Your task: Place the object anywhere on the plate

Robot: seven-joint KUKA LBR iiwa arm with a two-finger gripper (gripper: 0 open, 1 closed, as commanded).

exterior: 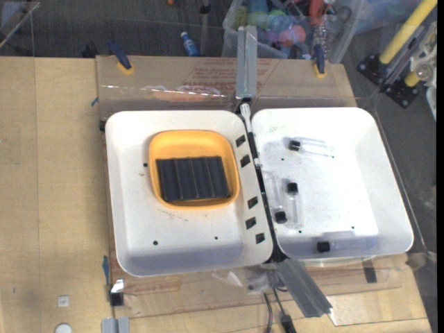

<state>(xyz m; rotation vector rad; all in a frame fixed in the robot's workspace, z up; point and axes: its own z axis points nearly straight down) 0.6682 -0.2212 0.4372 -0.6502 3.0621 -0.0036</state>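
Under everything, bench (pixel 41 186): tan wooden top running down the left side and along the bottom of the frame.
Cardboard sheet (pixel 173 75): brown, lying beneath both bins; its bare part shows above them, held by a clamp (pixel 123 62) at upper left and another at upper right.
Left bin (pixel 125 241): white, shallow, with rounded corners, at left of centre and touching its neighbour along the middle seam.
Right bin (pixel 361 186): white, the same shape, at right of centre, with faint scuffs on its floor.
Toy box (pixel 298 12): clear plastic, at the top edge right of centre, packed with colourful pieces.
Plate (pixel 194 139): orange-yellow, squarish with rounded corners, in the upper middle of the left bin.
Object (pixel 193 179): dark, ribbed, rectangular block lying flat on the plate, covering its lower half; its long side runs left to right.
Metal strip (pixel 246 61): grey, upright above the seam at top centre.
Black tabs (pixel 251 201): a short row down the seam between the bins.
Clear tubes (pixel 309 146): black-capped, in the right bin; one lies at upper left of that bin, others near the seam lower down.
Small black piece (pixel 323 246): at the lower edge of the right bin.
Claw state: cannot tell.
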